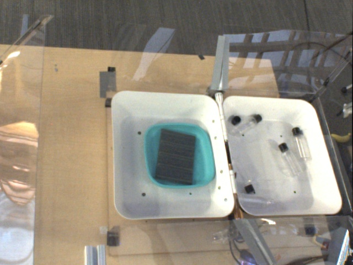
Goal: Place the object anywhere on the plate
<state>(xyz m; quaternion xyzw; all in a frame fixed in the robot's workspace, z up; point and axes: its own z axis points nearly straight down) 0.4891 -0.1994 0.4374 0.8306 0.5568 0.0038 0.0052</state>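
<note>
Jaws first: you cannot tell whether they are spread or pressed together. Your dark ribbed block point(175, 156) lies flat on the teal plate point(207, 167), its long axis running near-to-far (slightly tilted), in the left bin point(124, 148). Any reach from the right crosses the right bin point(325, 197) and its vials point(300, 145). You may judge the placing done.

Dark ribbed block point(176, 157) — flat on teal plate point(205, 164)

The clear vials point(300, 146) in the right bin point(325, 203) are showing too faint to count. The dark block point(176, 157) is hiding the teal plate's point(205, 164) middle. The table point(66, 148) is running off the frame's left edge.
</note>
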